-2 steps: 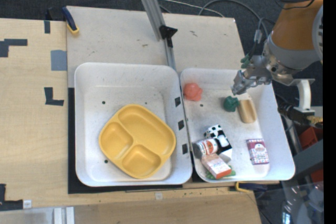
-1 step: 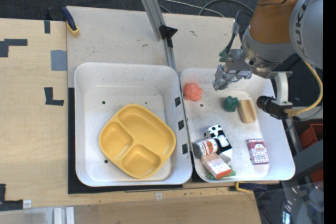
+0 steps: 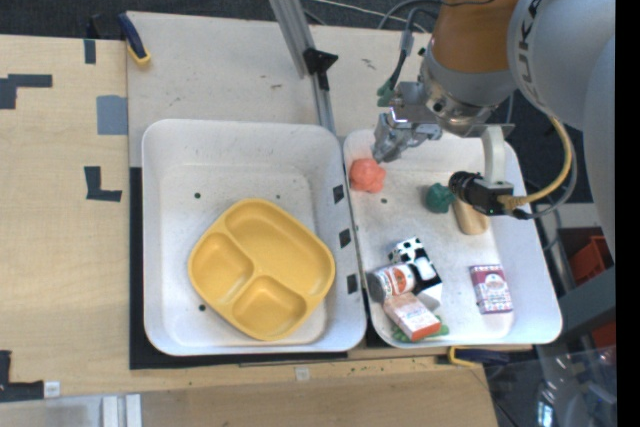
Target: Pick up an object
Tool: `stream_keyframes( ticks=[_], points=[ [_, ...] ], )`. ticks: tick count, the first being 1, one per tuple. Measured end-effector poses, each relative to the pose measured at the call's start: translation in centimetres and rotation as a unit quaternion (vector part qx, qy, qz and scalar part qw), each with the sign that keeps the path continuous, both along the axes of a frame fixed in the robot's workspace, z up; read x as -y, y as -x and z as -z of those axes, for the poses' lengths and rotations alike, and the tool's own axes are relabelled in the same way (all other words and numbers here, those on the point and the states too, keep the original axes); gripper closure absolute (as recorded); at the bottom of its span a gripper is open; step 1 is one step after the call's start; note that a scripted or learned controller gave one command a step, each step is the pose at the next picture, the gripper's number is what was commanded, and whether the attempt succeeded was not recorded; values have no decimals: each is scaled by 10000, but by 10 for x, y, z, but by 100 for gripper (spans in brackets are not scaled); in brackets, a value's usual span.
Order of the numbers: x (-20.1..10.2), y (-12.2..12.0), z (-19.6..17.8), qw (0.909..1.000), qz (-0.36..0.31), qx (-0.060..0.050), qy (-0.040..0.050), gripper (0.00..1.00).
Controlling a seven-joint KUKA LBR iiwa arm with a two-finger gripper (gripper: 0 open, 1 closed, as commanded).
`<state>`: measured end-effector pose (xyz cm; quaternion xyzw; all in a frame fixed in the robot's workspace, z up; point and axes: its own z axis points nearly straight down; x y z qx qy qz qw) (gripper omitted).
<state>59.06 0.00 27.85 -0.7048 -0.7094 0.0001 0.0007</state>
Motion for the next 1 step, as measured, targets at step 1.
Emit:
stream_keyframes(
  ticks=[1],
  points=[
    [-61,-16,13,10000,-5,-3,0,100]
  ],
)
